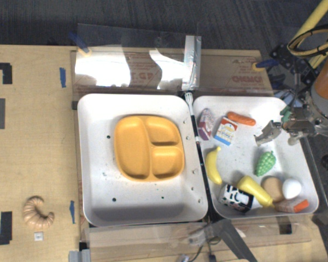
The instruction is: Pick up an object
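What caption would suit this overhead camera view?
Gripper hovers over right bin of toy food; yellow divided plate sits in left bin.

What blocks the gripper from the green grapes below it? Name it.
Nothing visible does. The gripper sits above the right bin, and bare bin floor separates it from the green grapes. The egg lies beyond.

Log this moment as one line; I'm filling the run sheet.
gripper: above right bin | holding: nothing seen | tray: left bin
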Tool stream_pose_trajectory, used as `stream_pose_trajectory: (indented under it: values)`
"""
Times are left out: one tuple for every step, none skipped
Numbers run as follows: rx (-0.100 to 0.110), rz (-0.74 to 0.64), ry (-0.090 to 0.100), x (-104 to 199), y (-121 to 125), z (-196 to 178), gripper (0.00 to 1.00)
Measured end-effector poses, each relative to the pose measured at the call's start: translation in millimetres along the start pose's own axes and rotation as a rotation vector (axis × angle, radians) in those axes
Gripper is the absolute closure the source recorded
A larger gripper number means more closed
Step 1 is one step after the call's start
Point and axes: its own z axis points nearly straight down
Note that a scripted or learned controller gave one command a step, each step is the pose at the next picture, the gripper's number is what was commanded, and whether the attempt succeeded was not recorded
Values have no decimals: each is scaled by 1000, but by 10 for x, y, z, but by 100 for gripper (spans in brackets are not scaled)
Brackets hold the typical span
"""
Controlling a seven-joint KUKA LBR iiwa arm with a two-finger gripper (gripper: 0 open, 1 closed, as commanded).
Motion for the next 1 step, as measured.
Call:
stream_pose_trajectory:
  values:
    - [7, -142, 3, -371, 27, 1390, 0]
